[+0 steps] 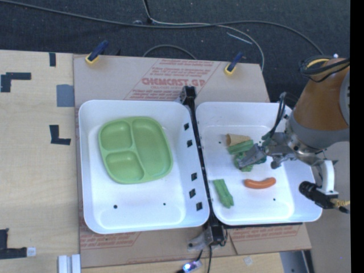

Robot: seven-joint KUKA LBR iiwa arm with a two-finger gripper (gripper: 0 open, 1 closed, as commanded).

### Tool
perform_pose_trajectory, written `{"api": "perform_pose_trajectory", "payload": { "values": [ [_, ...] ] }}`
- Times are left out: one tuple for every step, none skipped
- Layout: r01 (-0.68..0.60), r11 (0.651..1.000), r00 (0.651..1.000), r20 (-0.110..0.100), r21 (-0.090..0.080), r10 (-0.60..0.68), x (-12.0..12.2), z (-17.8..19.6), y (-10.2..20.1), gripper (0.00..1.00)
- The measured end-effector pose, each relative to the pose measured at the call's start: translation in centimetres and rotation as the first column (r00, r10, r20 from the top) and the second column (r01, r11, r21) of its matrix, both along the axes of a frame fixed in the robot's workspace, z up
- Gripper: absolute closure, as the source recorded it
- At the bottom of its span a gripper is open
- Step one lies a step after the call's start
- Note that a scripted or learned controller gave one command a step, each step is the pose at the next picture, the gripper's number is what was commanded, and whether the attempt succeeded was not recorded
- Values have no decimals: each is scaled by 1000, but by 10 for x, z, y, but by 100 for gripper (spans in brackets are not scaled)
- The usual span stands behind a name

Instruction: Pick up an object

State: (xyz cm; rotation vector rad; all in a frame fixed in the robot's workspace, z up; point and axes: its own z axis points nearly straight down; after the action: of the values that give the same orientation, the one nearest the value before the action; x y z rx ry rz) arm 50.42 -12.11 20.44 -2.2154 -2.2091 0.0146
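- The grey arm with its orange band [321, 98] reaches in from the right over the right-hand shallow white bin [284, 115].
- Its two-finger gripper [249, 159] sits low over the middle of that bin, right at a small cluster of objects.
- Whether the jaws are spread or closed cannot be told; the dark metal parts blur together with the items beneath them.
- The cluster is a green, leafy-looking plastic piece [240, 148] and, just behind it, a tan wedge-shaped piece [236, 139]; the gripper tip overlaps the green piece's lower edge, but a grasp is not visible.
- An orange sausage-shaped toy [260, 182] lies near the gripper, toward the bin's front, apart from the cluster.
- A green ridged oblong toy [223, 192] lies in the front left part of the same bin, close to the divider between the bins.
- The left-hand white bin [91, 198] holds a light green plastic plate with three compartments [135, 149], lying flat in its rear half.
- Both bins rest on a brown cardboard sheet [170, 78] held by two blue-and-yellow clamps [96, 51] at the far edge.
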Motion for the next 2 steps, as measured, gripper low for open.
{"api": "perform_pose_trajectory", "payload": {
  "values": [
    [-4, 1000, 1000, 13, -2, 4, 3, 7, 0, 0],
    [-3, 1000, 1000, 8, -1, 3, 5, -57, 2, 0]
  ]
}}
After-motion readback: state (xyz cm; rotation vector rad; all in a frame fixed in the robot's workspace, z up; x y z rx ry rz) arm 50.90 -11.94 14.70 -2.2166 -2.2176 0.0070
